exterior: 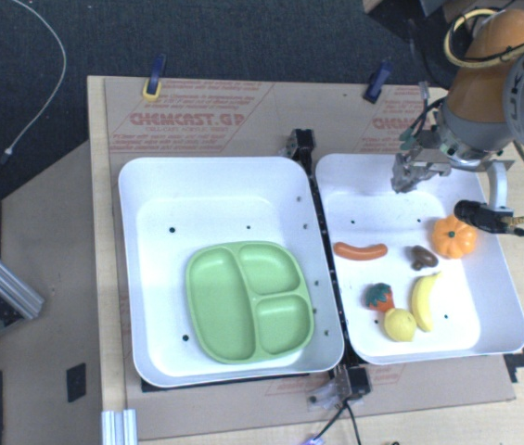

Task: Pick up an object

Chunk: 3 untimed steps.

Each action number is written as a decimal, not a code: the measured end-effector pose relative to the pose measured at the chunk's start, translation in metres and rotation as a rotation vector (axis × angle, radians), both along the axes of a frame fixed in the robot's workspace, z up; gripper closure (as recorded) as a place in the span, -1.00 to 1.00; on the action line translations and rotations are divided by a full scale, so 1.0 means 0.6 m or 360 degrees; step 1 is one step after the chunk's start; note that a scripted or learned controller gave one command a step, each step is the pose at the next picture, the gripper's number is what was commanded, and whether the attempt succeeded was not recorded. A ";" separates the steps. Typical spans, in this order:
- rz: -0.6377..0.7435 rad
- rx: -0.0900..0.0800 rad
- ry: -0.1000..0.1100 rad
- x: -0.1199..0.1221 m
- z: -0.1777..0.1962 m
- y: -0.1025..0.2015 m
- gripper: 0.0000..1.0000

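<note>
the grey arm with its orange band came in from the upper right of the frame, and the gripper hung over the upper part of the right bin, above bare white floor near the bin's top edge. whether the tool was spread or pressed together could not be told from this slant; nothing showed in its grasp.

the objects lay lower in that same bin, all apart from the gripper. a small orange pumpkin sat at the right side, near the bin's right wall. a red-orange sausage lay flat toward the middle, and a small brown piece rested between it and the pumpkin, a little lower. further down were a yellow banana, a lemon just beside its lower end, and a little red and green piece just above the lemon.

the left bin held a green divided plate in its lower middle.
</note>
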<state>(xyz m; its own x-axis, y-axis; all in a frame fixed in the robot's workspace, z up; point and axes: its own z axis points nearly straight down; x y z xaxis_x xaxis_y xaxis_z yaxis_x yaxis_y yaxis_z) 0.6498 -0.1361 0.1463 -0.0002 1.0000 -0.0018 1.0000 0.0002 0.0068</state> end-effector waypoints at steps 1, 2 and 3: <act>0.0000 -0.0002 -0.0005 0.004 0.107 -0.009 1.00; -0.0002 -0.0002 -0.0004 -0.008 0.202 -0.018 1.00; 0.0009 0.0006 0.0011 -0.013 0.210 0.073 1.00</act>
<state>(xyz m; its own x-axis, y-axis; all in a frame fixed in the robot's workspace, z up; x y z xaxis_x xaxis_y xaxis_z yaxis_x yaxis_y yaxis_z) 0.6420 -0.0922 0.2721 -0.0059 1.0000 0.0020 1.0000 0.0059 0.0001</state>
